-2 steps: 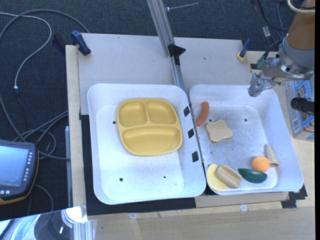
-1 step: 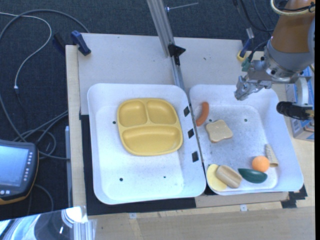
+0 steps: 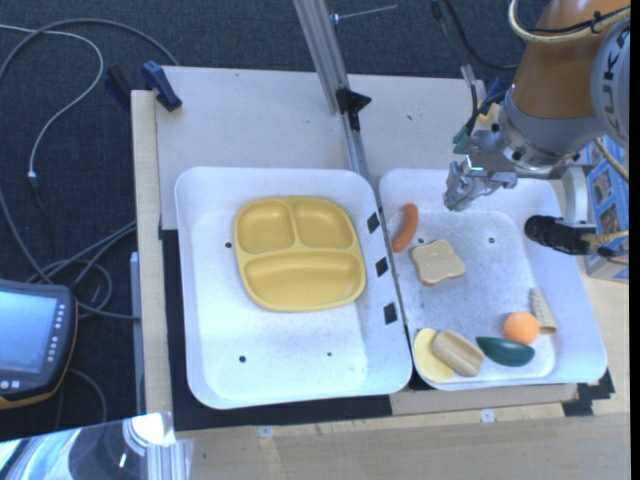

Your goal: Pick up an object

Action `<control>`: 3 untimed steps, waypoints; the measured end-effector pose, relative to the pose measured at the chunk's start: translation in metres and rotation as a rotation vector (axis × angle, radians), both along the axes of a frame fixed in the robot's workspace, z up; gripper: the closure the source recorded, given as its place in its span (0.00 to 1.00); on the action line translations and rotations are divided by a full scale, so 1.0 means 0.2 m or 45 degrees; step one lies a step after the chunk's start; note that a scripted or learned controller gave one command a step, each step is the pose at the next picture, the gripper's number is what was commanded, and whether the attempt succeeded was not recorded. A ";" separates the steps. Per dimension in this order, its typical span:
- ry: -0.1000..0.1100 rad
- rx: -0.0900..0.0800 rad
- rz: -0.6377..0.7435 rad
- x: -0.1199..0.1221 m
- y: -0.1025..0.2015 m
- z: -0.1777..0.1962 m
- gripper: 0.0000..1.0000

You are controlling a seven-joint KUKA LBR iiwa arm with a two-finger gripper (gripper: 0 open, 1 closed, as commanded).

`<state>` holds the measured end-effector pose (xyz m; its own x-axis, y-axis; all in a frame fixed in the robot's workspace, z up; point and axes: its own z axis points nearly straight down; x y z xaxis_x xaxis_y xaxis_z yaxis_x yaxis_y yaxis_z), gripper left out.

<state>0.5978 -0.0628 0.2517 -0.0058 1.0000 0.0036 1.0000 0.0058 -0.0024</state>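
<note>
My gripper (image 3: 458, 195) hangs over the back of the right bin (image 3: 560, 298), with nothing seen between its fingers. An orange sausage (image 3: 403, 227) lies to its left by the bin's left wall. A tan slice of bread (image 3: 438, 262) rests just below the gripper. Along the front of that bin sit a bun (image 3: 457, 351) on a yellow piece (image 3: 424, 356), a dark green vegetable (image 3: 505, 351), an orange ball (image 3: 520, 327) and a small beige piece (image 3: 543, 311).
The left bin (image 3: 210, 348) holds a yellow divided plate (image 3: 297, 251). A metal pole (image 3: 325, 38) rises from the divider between the bins. Cables and a tablet (image 3: 30, 338) lie off the bench on the left.
</note>
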 end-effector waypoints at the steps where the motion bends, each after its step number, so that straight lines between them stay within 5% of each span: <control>1: 0.000 0.000 0.000 -0.06 0.23 0.02 1.00; 3: 0.002 -0.001 0.000 -0.22 0.72 -0.02 1.00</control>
